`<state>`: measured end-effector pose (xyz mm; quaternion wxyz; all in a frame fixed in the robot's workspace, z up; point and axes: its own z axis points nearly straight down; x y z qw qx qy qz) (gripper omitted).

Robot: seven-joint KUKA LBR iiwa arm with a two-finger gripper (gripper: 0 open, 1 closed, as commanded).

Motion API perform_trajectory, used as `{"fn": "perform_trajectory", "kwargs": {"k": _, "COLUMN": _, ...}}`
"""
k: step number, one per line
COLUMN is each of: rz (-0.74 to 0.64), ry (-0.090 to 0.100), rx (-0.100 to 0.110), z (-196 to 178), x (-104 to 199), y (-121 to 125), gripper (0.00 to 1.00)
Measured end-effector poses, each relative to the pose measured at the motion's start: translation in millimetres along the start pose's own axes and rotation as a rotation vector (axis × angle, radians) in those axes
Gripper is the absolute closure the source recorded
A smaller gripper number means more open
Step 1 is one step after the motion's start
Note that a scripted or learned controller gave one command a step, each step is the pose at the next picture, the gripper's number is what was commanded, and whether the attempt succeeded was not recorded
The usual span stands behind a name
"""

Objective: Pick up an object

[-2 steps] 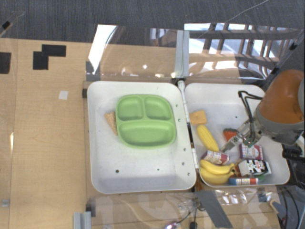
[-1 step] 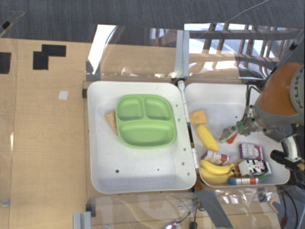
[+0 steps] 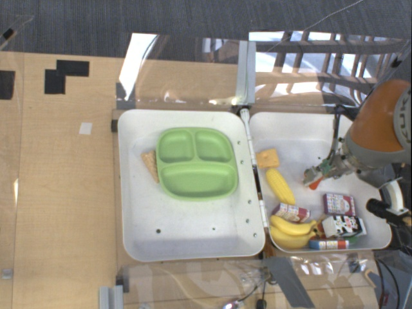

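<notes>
So the gripper [image 3: 317,174] is down inside the right bin [image 3: 290,124], to the right of the corn [image 3: 280,185] and well clear of it. The arm [image 3: 380,124] comes in from further right of the corn, with its orange band up top. Honestly can't tell whether the gripper is open or closed, it's too small and cluttered at the tip.

There's a little orange-red bit [image 3: 313,185] right at the gripper's lower end, also right of the corn. It looks like it's touching or just under the tip. I can't say if it's actually held or just lying on the bin floor.

Everything else, going off the corn:
- orange square [image 3: 268,158] just above it, near the bin's left wall
- small wrapper [image 3: 293,211] just below it
- bananas [image 3: 291,230] below that, in the bin's near left corner
- pink carton [image 3: 338,204] down and to the right
- black-and-white carton [image 3: 341,226] further down and to the right, just below the pink one
- marker [image 3: 331,244] lowest of all, lying flat along the near wall, its end beside the bananas

Left of the corn, past the divider, is the left bin [image 3: 187,237] with a green plate [image 3: 195,163] sitting flat in it. A cracker [image 3: 150,166] is tucked against the plate's far side from the corn.
</notes>
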<state>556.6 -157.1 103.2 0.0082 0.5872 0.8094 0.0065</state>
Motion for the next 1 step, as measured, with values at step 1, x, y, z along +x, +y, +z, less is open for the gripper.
{"fn": "perform_trajectory", "kwargs": {"k": 1, "rz": 0.116, "ry": 0.003, "rx": 0.014, "z": -66.3, "x": 41.0, "y": 47.6, "gripper": 1.00}}
